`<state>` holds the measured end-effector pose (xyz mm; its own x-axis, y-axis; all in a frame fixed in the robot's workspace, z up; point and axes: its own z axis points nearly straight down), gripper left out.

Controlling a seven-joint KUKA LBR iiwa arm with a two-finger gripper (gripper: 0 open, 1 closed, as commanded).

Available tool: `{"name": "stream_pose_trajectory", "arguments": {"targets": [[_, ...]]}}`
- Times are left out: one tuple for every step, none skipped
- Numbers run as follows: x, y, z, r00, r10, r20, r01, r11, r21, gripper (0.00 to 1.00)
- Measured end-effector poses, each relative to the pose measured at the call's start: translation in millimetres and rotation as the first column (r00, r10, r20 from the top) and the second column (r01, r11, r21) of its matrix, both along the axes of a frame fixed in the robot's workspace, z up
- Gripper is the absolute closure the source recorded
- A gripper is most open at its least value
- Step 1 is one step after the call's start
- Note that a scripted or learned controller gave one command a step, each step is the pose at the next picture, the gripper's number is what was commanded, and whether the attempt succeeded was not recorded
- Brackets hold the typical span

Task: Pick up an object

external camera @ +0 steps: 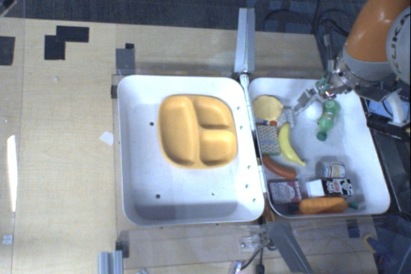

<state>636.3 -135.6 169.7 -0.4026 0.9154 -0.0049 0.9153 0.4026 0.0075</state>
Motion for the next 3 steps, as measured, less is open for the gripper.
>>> {"name": "stream_pose_trajectory", "arguments": {"targets": [[-48.7, -14.4, -73.7, 0.995, 0.097, 0.001, -0.097, 0.995, -0.001, 0.0], [-89.6, 28.3, -78.0, 0.95, 0.311, 0.008, -0.311, 0.95, -0.009, 0.0], [-87.5, 30.8, -66.3, 0.95, 0.312, 0.013, -0.312, 0.95, -0.006, 1.0]]}}
